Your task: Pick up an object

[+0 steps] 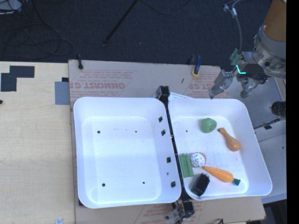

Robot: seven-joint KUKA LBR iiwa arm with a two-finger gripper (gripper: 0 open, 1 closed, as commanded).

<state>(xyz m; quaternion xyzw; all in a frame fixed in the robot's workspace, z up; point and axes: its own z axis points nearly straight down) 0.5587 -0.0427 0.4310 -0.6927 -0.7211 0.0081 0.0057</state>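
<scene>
In the right bin, a black block, carrot, green strip, speckled ball, gourd and green ball are seen. Beyond its far rim the gripper is held with fingers apart, gripping and touching nothing.

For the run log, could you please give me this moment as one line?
hand: above right bin's far edge, holding nothing | right bin: green ball, carrot, black block | pick: not begun

five objects (right bin)
</scene>
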